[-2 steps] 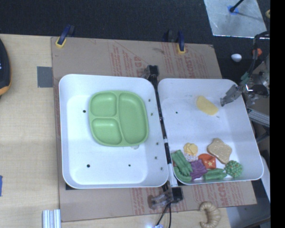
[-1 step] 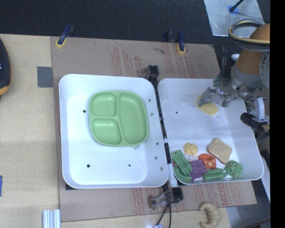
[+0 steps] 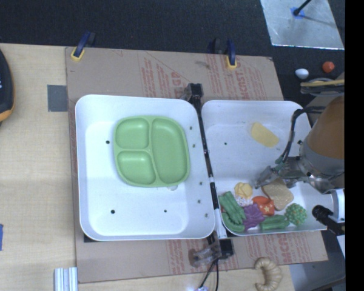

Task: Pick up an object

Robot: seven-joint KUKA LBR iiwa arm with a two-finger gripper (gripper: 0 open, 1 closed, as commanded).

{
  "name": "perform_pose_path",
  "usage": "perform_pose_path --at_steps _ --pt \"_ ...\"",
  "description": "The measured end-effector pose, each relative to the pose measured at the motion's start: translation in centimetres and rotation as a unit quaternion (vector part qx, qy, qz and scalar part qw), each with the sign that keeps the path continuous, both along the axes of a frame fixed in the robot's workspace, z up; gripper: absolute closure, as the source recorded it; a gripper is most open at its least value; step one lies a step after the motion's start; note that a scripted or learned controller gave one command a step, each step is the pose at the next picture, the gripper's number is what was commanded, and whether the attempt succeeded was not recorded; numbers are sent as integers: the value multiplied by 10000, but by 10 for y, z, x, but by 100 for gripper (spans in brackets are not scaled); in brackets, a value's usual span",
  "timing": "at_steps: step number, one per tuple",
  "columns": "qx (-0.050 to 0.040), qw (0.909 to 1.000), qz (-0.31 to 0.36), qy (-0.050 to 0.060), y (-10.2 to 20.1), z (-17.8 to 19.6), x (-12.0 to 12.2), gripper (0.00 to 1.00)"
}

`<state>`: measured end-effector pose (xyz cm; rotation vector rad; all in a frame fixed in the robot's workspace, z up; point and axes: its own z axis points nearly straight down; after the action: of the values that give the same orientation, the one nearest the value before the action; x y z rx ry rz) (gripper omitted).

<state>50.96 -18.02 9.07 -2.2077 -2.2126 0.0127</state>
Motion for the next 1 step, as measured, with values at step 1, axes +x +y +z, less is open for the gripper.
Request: perform_pose_path --at_steps 1 --pt "-32 10000 28 -59 -3 12 7 100"
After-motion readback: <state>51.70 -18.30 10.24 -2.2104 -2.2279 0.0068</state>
